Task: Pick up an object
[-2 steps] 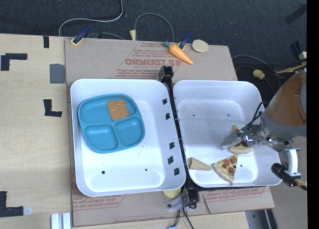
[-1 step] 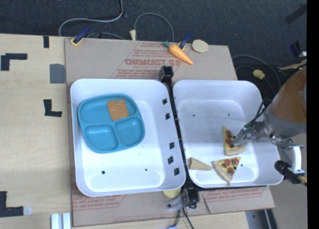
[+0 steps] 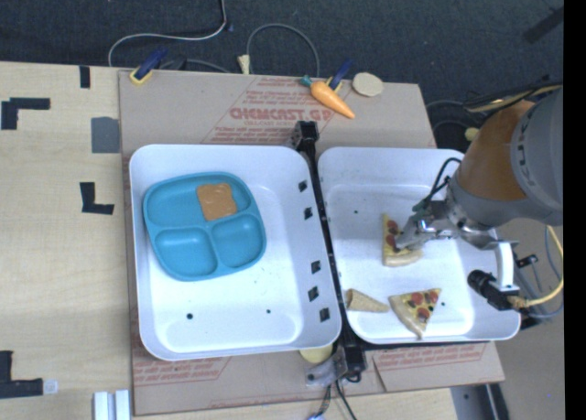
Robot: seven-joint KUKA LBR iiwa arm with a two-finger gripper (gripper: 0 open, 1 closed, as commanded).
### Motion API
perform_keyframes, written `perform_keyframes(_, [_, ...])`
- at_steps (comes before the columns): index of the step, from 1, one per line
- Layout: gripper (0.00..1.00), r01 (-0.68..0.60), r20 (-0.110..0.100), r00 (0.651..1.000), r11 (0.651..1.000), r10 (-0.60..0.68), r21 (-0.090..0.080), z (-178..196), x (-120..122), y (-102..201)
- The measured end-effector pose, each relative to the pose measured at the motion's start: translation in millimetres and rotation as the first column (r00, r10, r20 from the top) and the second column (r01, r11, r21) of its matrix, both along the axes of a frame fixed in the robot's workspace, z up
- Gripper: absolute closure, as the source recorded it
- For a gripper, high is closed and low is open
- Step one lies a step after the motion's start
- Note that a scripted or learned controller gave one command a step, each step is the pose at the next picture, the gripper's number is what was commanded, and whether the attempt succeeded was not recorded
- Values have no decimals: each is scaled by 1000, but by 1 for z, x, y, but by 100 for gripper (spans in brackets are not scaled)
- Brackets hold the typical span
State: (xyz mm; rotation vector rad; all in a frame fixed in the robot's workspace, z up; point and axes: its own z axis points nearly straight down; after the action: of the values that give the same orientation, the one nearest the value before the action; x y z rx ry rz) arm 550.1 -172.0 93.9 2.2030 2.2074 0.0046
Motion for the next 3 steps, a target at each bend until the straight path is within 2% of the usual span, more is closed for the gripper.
perform_keyframes(1, [100,0,-17,1000,1000,0,15,55,-41,25])
perform_keyframes(2, [0,1,-20,1000,1000,-1,15,51,-40,25])
perform_keyframes(3, [0,-1,-17,1000,1000,1,13,-12,16,32])
